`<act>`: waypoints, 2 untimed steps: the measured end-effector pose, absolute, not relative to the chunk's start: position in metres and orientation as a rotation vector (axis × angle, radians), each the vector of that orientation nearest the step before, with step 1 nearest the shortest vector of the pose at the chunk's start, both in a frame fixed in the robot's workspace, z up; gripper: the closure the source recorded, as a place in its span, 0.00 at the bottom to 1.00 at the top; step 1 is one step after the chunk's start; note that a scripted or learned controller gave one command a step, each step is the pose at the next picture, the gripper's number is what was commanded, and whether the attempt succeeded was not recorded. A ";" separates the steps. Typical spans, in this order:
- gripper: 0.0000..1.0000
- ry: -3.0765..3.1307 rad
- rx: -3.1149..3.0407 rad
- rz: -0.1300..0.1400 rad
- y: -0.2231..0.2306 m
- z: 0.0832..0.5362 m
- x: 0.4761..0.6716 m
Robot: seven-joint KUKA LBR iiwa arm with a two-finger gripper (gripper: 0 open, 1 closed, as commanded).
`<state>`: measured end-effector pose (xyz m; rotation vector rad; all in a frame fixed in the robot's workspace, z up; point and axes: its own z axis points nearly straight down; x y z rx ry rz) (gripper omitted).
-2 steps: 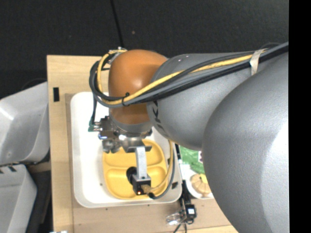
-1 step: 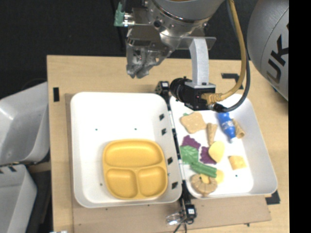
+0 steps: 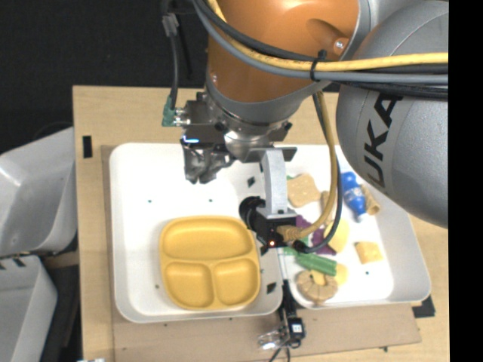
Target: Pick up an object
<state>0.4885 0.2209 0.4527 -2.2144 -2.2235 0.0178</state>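
**Hovering over the left bin, nothing in my grip as far as I can see**

So there's just the one overhead camera view, looking down at a slant.

My arm comes in from the right, and the orange band (image 3: 279,29) takes up most of the top of the picture. My gripper (image 3: 204,164) hangs over the back part of the left bin (image 3: 124,202), above bare white floor. From this angle it's just a dark lump, so I honestly can't tell whether it's open or closed. I don't see anything caught in it.

Stuff I could grab:

- The yellow divided tray (image 3: 210,261) lies flat in the front half of the left bin. It has one long compartment at the back and two smaller ones in front. It's near my gripper but clearly apart from it, on the side closer to the camera.
- Everything else is in the right bin (image 3: 396,274).
  - A tan bread-shaped piece (image 3: 303,191) is near the back.
  - A blue bottle-ish thing (image 3: 350,191) sits just beside the bread piece.
  - A small tan square (image 3: 367,252) is off on its own.
  - A green piece (image 3: 317,262) lies by the divider between the bins.
  - A round tan ring (image 3: 315,285) sits just in front of the green piece.
  - A yellow piece (image 3: 341,236) and something purple (image 3: 313,236) are partly hidden behind my cables.

Both bins sit side by side on the wooden bench (image 3: 90,111).
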 end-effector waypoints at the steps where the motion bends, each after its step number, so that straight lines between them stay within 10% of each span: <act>1: 0.00 -2.232 -2.211 0.003 0.221 0.458 0.490; 2: 0.00 -2.218 -2.221 0.017 0.199 0.355 0.489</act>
